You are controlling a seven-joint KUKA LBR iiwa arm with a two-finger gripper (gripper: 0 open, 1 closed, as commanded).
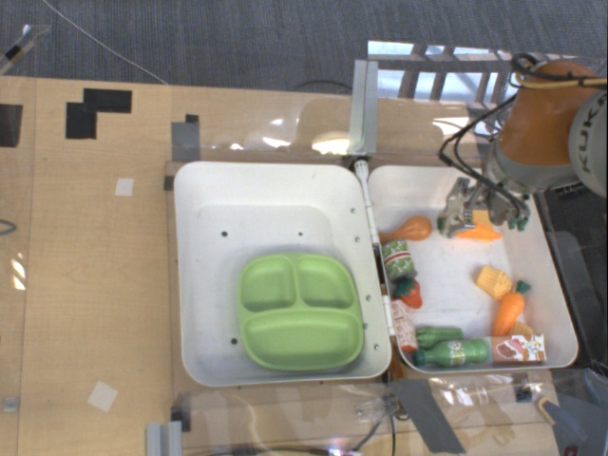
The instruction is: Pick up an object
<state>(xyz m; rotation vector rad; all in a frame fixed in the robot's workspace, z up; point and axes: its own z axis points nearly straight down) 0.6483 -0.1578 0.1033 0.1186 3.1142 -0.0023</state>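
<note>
My gripper (pixel 483 217) hangs over the back of the right bin (pixel 560 321), its fingers spread apart and open. Just below and between the fingers lies a flat orange piece (pixel 478 235) on the bin floor; nothing is gripped. An orange pear-shaped toy (pixel 412 228) lies to the gripper's left. Further forward are a yellow cracker-like piece (pixel 493 281), a carrot (pixel 508 313), a green bottle (pixel 448 347) and a small juice carton (pixel 518 348).
A green can (pixel 394 254), a dark green piece with a red strawberry (pixel 408 293) and a red packet (pixel 401 326) line the right bin's left wall. The left bin (pixel 199 217) holds a green divided plate (pixel 300 312). A metal post (pixel 363 107) stands behind the bins.
</note>
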